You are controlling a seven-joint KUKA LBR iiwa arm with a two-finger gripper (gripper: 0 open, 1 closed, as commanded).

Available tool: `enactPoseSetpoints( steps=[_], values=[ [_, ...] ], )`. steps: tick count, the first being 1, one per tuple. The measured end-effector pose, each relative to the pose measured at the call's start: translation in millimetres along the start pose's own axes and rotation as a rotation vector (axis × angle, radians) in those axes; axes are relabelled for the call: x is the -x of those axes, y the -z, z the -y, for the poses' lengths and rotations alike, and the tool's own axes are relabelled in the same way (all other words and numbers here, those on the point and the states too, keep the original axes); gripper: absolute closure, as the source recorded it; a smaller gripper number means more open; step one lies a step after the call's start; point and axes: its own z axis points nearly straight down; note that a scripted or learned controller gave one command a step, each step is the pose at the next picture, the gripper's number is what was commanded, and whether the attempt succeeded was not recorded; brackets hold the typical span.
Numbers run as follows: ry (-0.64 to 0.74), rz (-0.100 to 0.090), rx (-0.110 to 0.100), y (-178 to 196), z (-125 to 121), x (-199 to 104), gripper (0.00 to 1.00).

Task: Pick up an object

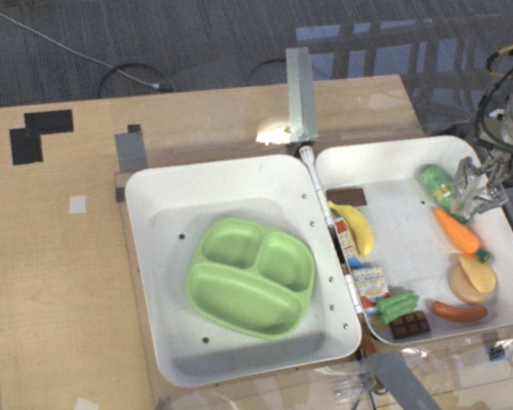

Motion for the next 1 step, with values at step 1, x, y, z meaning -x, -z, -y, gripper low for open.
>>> enactPoseSetpoints(
  steps=[1],
  values=[
    [-0.052,0.005,0.002,65.2,-37.2,62.1,1.0]
  ],
)
